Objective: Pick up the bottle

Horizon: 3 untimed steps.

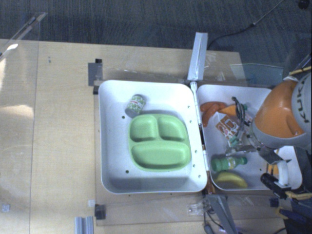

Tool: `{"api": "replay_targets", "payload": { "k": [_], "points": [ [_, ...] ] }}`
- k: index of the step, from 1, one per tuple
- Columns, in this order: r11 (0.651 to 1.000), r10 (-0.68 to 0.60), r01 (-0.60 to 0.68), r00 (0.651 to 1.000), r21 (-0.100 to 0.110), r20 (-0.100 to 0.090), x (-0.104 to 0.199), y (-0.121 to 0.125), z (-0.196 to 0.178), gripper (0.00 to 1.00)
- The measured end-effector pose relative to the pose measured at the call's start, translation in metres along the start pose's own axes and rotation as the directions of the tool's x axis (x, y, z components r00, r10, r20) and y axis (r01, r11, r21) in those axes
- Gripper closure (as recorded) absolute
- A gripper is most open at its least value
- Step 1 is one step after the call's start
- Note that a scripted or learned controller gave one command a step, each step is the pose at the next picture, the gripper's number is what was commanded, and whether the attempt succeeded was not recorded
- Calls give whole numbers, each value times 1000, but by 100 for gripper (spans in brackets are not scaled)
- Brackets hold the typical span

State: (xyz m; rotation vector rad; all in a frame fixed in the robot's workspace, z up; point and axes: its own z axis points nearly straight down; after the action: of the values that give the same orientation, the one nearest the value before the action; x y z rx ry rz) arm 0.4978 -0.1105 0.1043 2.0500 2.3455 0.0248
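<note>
Bottle point(228, 163) is what the arm has to pick up. It is green with a pale cap end, and it lies on its side in the right bin point(209, 130), near the front left corner.

Going left to right: the left bin point(109, 130) holds a small can point(136, 104) near its back left corner and a green tray point(159, 142) in the middle. In the right bin, an orange thing point(210, 109) sits by the back left corner, a snack packet point(225, 127) lies beside it, and a banana point(231, 180) lies at the front edge, just in front of the bottle.

The gripper point(242, 143) hangs over the middle of the right bin, just above the bottle. I cannot tell if it is wide or narrow.

I think the arm is getting ready to grab. Next it should drop onto the bottle and squeeze, missing the banana.
</note>
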Motion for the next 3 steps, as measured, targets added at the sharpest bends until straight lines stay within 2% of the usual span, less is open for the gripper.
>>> {"api": "replay_targets", "payload": {
  "k": [1,2,3],
  "points": [
    [1000,0,0,1000,0,0,0,0,0,0],
    [998,-60,61,998,11,-7,-24,-8,13,0],
    [998,-61,61,998,-1,1,-26,-4,0,100]
  ]
}}
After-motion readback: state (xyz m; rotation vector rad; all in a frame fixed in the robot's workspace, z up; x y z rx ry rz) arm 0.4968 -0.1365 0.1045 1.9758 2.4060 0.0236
